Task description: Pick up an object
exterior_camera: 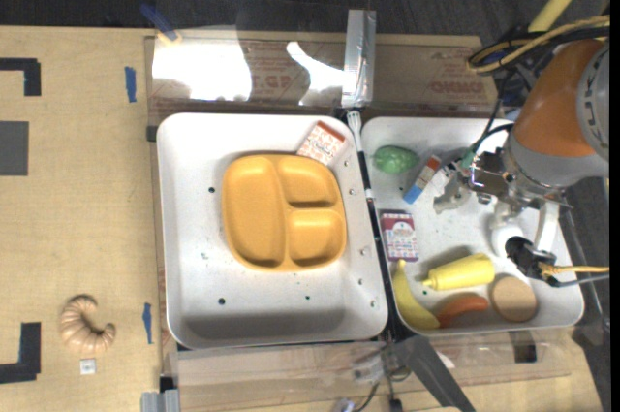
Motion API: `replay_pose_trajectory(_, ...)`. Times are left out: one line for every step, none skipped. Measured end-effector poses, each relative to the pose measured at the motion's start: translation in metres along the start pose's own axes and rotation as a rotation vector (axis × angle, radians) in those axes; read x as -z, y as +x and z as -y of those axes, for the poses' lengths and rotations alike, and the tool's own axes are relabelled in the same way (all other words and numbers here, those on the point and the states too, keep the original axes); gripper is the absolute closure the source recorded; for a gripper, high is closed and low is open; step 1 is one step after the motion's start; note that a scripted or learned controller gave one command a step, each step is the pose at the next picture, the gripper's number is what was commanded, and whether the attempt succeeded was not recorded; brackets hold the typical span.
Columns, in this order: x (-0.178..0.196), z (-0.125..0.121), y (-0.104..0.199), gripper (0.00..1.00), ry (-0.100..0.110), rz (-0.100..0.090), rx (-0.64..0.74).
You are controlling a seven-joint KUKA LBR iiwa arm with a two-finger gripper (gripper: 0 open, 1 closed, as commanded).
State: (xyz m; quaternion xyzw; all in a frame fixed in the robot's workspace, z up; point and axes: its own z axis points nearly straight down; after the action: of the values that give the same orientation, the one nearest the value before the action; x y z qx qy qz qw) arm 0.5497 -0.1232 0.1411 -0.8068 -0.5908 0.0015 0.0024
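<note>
In the camera view, the grey arm (572, 110) with its orange band enters from the right edge of the frame and bends over the right bin (567, 308). Its gripper (504, 197) hangs low in the upper middle of that bin; whether the fingers are apart or together cannot be told from here, and nothing is seen between them.

In the right bin lie a green ball (394, 158) at upper left, a small red card (399, 236) at the left wall, and along the lower edge a banana (412, 299), a yellow bottle (460, 272), a red piece (463, 306) and a tan round object (514, 298).

The left bin (194, 303) holds a yellow divided tray (284, 209) at its centre, with a small red-and-white packet (321, 143) at the tray's upper right corner.

A tan curled toy (85, 323) lies on the bench at lower left of the frame.
</note>
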Motion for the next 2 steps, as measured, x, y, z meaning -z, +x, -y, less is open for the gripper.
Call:
replay_pose_trajectory(-0.0470,-0.0227,0.0322,0.00,-0.024,0.003,0.216)
replay_pose_trajectory(-0.0530,-0.0185,0.0336,0.00,-0.012,0.002,0.219)
